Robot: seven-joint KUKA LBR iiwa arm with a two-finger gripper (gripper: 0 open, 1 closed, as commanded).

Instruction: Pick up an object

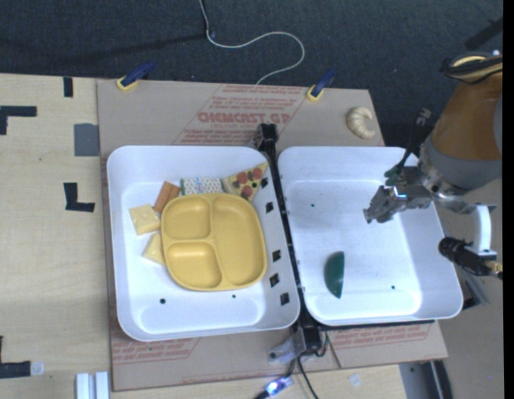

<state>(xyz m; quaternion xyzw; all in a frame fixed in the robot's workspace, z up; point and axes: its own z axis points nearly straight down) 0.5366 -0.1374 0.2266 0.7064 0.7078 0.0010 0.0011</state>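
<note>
In the right bin (423, 302), the green object (335, 273) lies at roughly 7 o'clock from the gripper (380, 208), near but apart. Its long axis runs about 12-to-6, slightly tilted. Can't tell if the gripper is open or closed, too small and dark; nothing seen held. White bin floor around the object is bare, so room on all sides. Left bin (124, 223) holds a yellow divided tray (214, 241) over small flat pieces, far off.
</note>
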